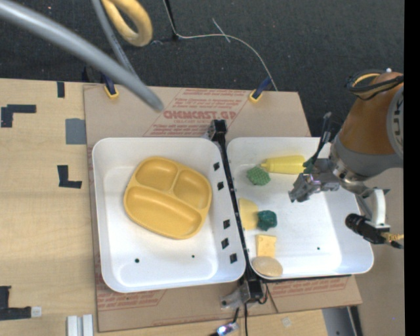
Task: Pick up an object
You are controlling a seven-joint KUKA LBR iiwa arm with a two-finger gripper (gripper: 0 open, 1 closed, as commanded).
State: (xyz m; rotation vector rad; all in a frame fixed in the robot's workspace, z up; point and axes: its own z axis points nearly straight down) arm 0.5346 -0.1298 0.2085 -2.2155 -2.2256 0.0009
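My gripper (300,191) hangs over the right bin (328,262), just below the right end of a yellow corn cob (283,165); nothing shows between its fingers. A green broccoli piece (258,176) lies left of the corn. Further down sit a dark teal piece (266,219), a pale yellow wedge (247,213), a yellow cheese-like block (266,245) and a tan round piece (266,266) near the bin's front left corner.
The left bin (111,249) holds a yellow divided plate (168,196). A black divider (226,190) runs between the bins. Grey hoses and a yellow loop (128,20) hang at the top left. The arm's grey and orange body (371,128) stands at the right.
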